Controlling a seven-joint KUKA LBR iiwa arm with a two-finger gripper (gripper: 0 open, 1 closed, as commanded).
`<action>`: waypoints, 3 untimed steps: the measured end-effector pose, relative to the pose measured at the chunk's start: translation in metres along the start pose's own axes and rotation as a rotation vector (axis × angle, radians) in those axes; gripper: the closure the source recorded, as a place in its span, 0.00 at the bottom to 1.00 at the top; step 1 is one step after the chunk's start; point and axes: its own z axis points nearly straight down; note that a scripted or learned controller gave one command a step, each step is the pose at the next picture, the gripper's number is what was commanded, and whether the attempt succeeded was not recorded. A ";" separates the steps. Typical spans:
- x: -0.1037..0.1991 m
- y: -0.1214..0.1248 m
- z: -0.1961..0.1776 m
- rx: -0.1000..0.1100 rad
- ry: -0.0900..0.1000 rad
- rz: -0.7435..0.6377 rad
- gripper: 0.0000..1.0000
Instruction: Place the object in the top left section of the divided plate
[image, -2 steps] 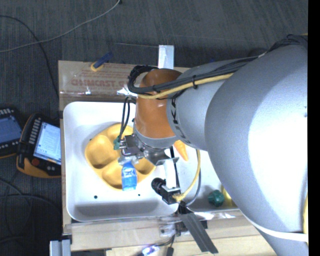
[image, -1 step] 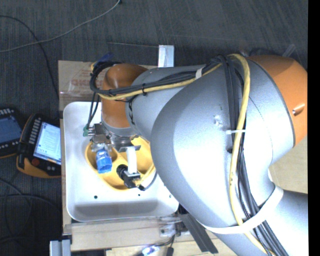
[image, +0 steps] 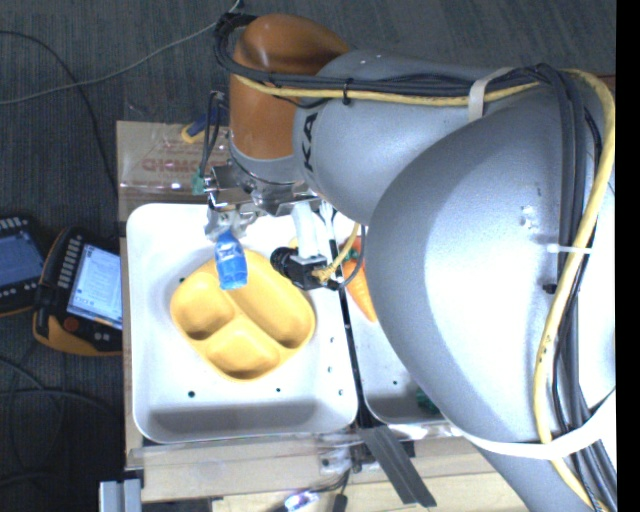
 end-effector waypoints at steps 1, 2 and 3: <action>-0.041 -0.069 0.093 -0.002 0.000 0.001 1.00; -0.079 -0.039 0.118 -0.010 0.018 0.306 1.00; -0.076 -0.027 0.118 -0.008 0.013 0.260 1.00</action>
